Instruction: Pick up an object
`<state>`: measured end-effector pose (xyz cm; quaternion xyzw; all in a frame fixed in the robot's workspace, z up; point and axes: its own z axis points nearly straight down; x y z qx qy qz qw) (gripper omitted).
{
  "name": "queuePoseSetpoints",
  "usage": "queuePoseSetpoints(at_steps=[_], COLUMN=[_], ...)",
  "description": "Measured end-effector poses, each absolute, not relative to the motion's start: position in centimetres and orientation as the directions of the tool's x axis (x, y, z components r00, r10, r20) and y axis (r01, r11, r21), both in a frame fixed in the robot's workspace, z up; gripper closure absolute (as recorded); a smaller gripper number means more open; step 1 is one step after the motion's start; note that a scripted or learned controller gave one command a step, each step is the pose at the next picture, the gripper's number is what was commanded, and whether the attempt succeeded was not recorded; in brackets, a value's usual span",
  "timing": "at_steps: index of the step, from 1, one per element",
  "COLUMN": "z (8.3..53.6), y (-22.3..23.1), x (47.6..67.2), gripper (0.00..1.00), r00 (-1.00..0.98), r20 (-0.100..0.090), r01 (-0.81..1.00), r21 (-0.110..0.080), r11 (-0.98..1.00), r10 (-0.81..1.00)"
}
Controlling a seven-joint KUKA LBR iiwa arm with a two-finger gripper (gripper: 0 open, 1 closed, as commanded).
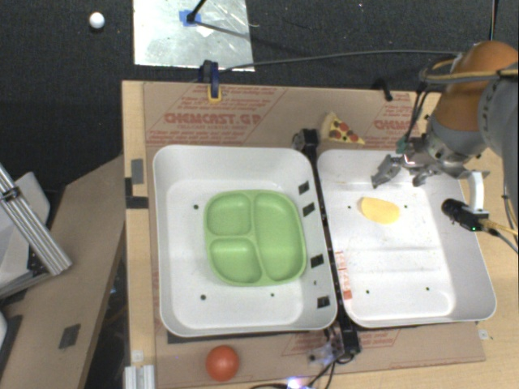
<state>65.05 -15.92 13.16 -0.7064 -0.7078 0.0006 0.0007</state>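
Yellow, flat object (379, 210) lies in the right bin (422, 298), just below and a bit left of the gripper (396, 168). Gripper looks open, holding nothing.

Arm (478, 96) cut off by right edge; pincer (401, 168) fingers blurred, perhaps parted.

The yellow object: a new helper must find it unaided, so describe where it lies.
Find the right white bin, where the arm reaches in. The yellow object lies flat in its upper half, just below the gripper. It is a small oval, unlike the green divided tray in the left bin.
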Motion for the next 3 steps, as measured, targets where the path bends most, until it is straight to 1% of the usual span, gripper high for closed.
queuePoseSetpoints(at_steps=[1, 2, 3], z=[8.2, 9.7, 14.4], y=[-15.9, -15.9, -15.8], x=[65.1, 65.3, 64.6], gripper=[0.0, 1.0, 1.0], r00=[-0.004, -0.006, -0.001], r20=[0.0, -0.001, -0.001], r01=[1.0, 1.0, 1.0], r21=[-0.001, 0.006, 0.004], r11=[0.004, 0.006, 0.001], r10=[1.0, 1.0, 1.0])
